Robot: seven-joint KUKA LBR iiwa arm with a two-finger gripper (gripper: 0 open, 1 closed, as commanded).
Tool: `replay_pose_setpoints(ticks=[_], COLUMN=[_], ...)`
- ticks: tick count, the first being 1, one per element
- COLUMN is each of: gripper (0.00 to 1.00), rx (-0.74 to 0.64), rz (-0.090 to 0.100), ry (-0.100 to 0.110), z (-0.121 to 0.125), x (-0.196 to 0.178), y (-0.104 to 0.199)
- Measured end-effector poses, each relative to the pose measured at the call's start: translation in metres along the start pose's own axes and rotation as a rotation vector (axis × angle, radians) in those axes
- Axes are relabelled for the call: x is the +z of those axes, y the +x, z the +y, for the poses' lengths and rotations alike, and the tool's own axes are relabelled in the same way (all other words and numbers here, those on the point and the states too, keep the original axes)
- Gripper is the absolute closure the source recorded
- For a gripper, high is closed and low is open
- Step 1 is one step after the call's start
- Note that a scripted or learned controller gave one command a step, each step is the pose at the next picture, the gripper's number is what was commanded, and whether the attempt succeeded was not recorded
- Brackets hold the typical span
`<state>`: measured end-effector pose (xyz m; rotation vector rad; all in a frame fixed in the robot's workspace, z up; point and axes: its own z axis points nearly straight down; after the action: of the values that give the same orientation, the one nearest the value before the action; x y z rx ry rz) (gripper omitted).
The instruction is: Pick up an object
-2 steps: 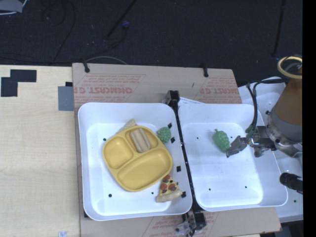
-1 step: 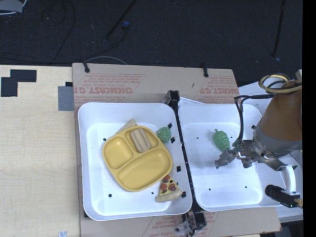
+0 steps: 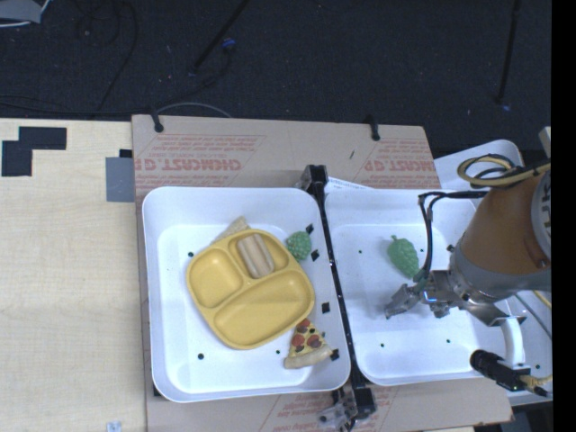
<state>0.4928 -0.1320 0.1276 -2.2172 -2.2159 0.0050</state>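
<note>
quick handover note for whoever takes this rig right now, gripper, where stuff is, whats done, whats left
Gripper: low in the right bin, nothing visible between its fingers.
Right bin: green leafy toy lying just up from the gripper, apart from it.
Left bin: yellow divided plate with a hot dog in one compartment; broccoli and pizza slice beside the plate.
Done: no pick yet.
Left: grasp and lift one object; the green toy looks nearest.

We see even, diffuse overhead light, moderately bright. The two white bins (image 3: 171, 241) come out nearly blown, their walls losing detail, while the dark floor behind the bench (image 3: 63, 286) sinks into near black with faint cables. Shadows are soft and short; the yellow divided plate (image 3: 216, 282) casts a slight one at its lower edge. The picture is low-resolution and softly grainy, and the claw (image 3: 405, 297) reads smeared.
</note>
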Motion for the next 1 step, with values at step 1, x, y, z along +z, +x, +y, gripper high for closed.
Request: replay_pose_setpoints(ticks=[1], gripper=[0.00], rx=[0.000], rz=[-0.001], ry=[-0.004], z=[0.0001], x=[0.0413], y=[0.0004])
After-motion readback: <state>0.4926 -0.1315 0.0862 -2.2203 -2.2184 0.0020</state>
